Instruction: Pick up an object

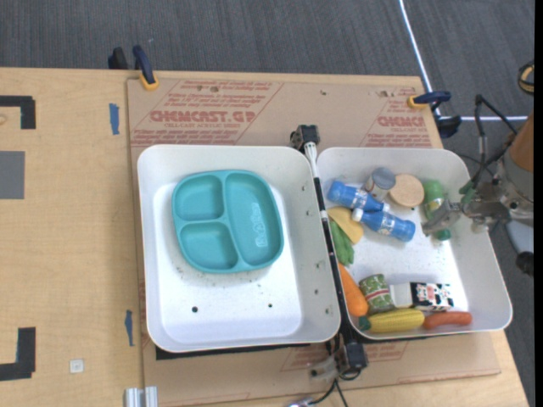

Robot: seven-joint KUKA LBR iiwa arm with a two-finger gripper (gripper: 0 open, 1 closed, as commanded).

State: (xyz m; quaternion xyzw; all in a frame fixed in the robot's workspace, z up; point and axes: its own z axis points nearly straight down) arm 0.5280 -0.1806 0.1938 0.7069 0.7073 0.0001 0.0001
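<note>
Camera view: claw point(443, 219), aperture indeterminable, at the right bin's point(484, 265) far edge beside a green toy point(434, 192); probably light, rigid, slippery plastic—grasp across its middle.

Two bins sit side by side on the table point(68, 227). The left bin point(161, 312) holds a divided plate point(227, 220), well left of the right bin point(484, 270). In the right bin, two bottles point(371, 209) lie near its centre; a wooden disc point(406, 191) lies just behind them, a corn cob point(393, 320) along the front wall, a carrot point(351, 292) left of the cob
</note>
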